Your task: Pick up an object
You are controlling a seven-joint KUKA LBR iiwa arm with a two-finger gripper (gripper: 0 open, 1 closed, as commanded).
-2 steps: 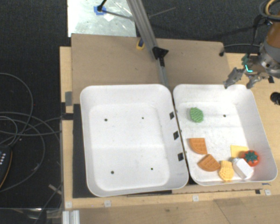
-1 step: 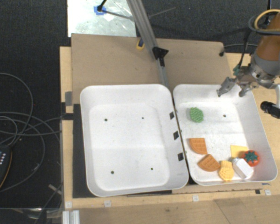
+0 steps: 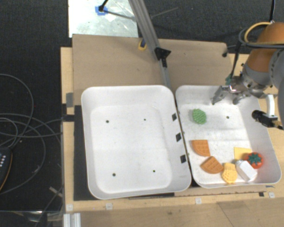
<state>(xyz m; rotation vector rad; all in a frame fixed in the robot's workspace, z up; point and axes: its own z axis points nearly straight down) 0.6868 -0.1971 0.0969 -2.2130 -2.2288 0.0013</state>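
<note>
The right bin (image 3: 213, 100) holds a green bumpy piece (image 3: 199, 116) near its middle left. Two orange waffle-like pieces (image 3: 201, 147) (image 3: 211, 165) lie lower down. At the front right corner sit a yellow waffle piece (image 3: 230, 173), a yellow wedge (image 3: 242, 152), a white block (image 3: 246, 170) and a red tomato-like piece (image 3: 255, 160). My gripper (image 3: 228, 96) hangs over the bin's far right part with its fingers spread and nothing between them, up and to the right of the green piece.
The left bin (image 3: 128, 141) lies beside the right one, with black clips (image 3: 178, 137) along the shared edge. A grey pole (image 3: 146, 27) slants over the brown bench at the back. Cables lie on the dark floor at the left.
</note>
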